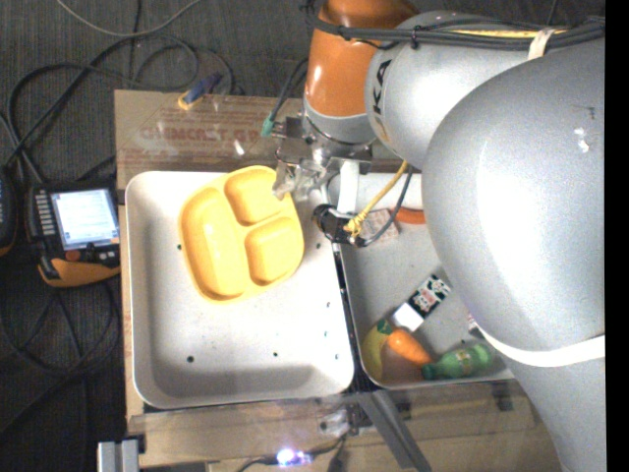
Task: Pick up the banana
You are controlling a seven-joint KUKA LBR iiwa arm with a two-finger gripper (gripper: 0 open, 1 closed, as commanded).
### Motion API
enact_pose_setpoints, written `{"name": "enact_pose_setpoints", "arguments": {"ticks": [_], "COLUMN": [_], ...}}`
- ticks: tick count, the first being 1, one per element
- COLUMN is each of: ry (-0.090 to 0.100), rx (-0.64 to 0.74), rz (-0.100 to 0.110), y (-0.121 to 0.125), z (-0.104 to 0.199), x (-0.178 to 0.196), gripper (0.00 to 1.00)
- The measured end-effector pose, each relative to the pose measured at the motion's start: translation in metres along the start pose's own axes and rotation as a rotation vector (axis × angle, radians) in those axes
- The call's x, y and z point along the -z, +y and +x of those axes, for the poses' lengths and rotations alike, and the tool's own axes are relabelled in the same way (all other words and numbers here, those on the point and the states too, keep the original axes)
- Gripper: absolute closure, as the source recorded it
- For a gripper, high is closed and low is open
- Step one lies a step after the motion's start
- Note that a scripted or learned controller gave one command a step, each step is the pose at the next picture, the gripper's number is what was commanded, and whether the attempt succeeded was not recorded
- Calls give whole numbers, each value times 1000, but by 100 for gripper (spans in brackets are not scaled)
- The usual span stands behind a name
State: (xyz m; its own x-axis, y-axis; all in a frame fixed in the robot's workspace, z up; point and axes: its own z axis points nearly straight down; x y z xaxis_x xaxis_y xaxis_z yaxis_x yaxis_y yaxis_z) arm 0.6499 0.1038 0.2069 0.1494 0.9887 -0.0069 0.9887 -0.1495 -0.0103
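The banana (376, 344) appears as a yellow-green curved piece at the near left corner of the right bin (366, 273), partly covered by an orange carrot (407, 345). My gripper (293, 180) hangs well away from it, over the far right corner of the left bin (236, 347), right at the far edge of a yellow divided plate (241, 232). The arm's grey body hides much of the right bin.
In the right bin a green bottle (460, 361) lies beside the carrot and a black-and-white packet (423, 300) lies further back. A yellow cable (378, 207) loops below the wrist. A handheld screen (79, 220) rests on the floor at left.
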Motion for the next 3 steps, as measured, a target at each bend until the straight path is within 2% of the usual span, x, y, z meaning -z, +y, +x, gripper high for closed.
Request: {"name": "enact_pose_setpoints", "arguments": {"ticks": [1, 2, 3], "ry": [5, 8, 8], "rx": [-64, 227, 228], "rz": [-5, -14, -10], "y": [-63, -68, -69], "z": [54, 23, 22], "x": [-4, -96, -88], "gripper": [100, 100, 100]}}
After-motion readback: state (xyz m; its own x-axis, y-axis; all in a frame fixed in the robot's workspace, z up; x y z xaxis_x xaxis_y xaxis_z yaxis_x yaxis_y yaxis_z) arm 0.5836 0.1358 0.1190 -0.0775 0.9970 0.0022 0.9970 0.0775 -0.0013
